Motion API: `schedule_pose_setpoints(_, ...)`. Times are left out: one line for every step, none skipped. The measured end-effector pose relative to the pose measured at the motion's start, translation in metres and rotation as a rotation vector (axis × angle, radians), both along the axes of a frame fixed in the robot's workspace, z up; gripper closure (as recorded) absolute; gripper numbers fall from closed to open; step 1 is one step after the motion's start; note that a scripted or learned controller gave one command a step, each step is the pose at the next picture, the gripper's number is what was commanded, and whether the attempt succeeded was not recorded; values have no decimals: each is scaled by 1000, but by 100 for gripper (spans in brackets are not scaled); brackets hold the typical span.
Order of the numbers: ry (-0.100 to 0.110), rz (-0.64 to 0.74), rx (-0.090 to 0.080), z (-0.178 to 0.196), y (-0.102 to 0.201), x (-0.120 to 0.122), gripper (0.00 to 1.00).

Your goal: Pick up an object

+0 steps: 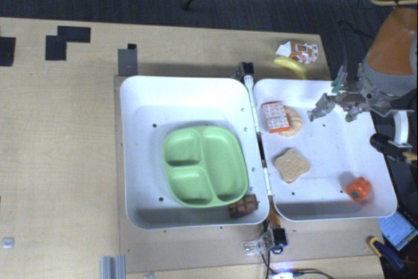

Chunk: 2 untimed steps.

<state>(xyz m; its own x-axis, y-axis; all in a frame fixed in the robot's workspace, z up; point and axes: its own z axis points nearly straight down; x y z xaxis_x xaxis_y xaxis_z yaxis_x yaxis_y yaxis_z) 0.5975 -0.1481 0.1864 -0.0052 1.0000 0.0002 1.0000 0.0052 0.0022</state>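
Hovering open and unladen, gripper [334, 108] just beside waffle box [275, 117], bread slice [291, 165], orange toy [358, 189].

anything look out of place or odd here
A small packet and a banana lie on the bench beyond the right bin, outside both bins. A brown block sits wedged against the green plate at the left bin's near edge.
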Motion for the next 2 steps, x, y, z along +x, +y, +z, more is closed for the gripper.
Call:
schedule_pose_setpoints(1, -3, 0, -96, 23, -32, 0)
schedule_pose_setpoints(-3, 0, 0, -100, 61, -7, 0)
